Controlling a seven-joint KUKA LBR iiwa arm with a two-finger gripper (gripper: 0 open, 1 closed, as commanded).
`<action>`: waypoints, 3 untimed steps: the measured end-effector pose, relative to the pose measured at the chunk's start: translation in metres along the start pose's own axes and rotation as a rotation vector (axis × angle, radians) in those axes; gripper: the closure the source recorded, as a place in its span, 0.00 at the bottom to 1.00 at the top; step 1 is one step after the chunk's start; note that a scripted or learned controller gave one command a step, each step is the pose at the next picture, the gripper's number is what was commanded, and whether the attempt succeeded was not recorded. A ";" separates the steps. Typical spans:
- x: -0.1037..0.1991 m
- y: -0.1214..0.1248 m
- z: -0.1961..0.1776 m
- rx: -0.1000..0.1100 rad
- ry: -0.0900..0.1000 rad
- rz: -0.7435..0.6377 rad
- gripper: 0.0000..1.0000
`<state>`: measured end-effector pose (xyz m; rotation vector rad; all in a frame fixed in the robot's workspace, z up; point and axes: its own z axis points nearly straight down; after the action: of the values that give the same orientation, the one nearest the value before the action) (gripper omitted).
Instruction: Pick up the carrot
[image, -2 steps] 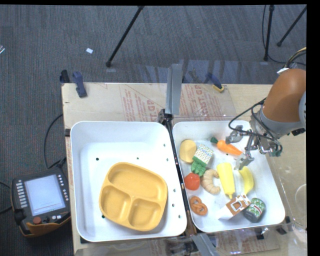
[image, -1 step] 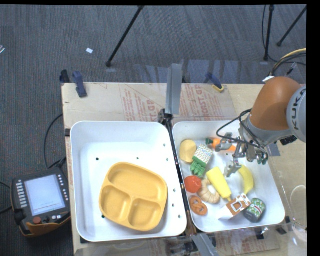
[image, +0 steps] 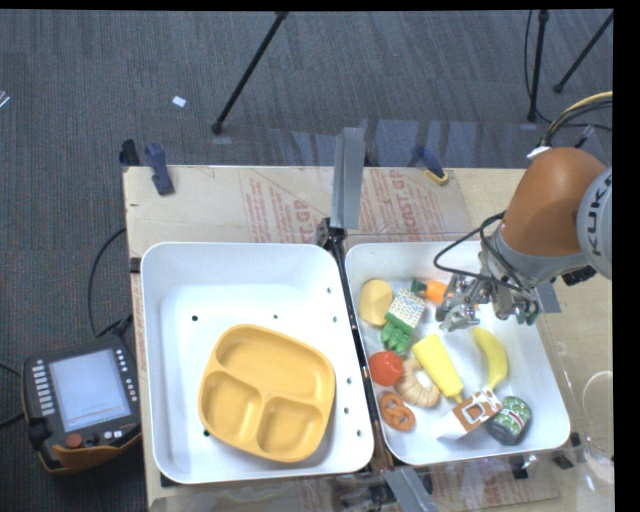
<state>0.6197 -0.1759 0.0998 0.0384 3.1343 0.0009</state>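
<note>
I judge the carrot (image: 434, 291) to be a light, stiff plastic toy, smooth and likely slippery, so I would pinch it across its orange body, not the green top. It lies near the back of the right bin (image: 553, 400), just beside the corn (image: 404, 315) and the potato (image: 376, 301); much of it sits under the wrist, so I see only a small orange part. The gripper (image: 458, 312) hangs just right of it, above the bin floor. I cannot tell how the jaws stand, and I see nothing held between them.
</note>
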 end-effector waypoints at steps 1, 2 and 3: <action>0.000 0.001 0.001 0.000 0.001 -0.002 0.00; -0.025 -0.022 -0.009 0.001 0.002 0.305 0.00; -0.018 -0.036 0.011 0.002 0.004 0.581 0.00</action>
<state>0.6371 -0.2127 0.0891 0.9362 2.9962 0.0011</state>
